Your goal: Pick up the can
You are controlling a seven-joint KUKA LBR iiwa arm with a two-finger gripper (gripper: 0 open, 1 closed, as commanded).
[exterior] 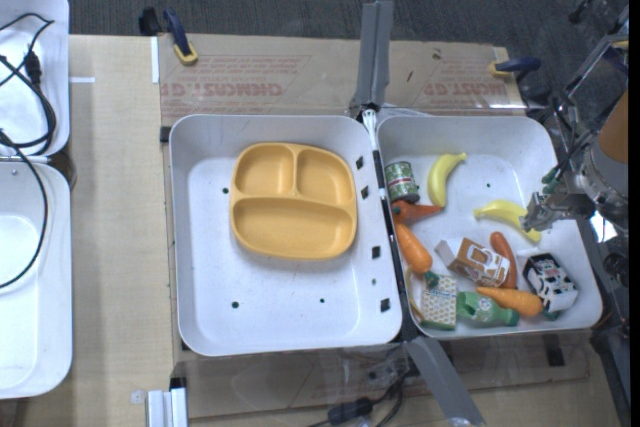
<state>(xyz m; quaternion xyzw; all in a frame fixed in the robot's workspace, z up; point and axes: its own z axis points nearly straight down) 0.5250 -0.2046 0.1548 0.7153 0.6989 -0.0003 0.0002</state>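
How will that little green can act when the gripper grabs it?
The can looks rigid and cylindrical, so it probably won't deform. Its smooth rounded side may slip or roll if nudged. It sits against the bin wall beside a carrot, so finger room looks tight.

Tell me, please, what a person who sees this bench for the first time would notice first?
Most likely the yellow divided plate, which lies alone in the left bin. Next comes the crowded right bin, with two bananas, several carrots, small cartons and the green can against its left wall. The gripper is at that bin's right side, next to one banana and far from the can.
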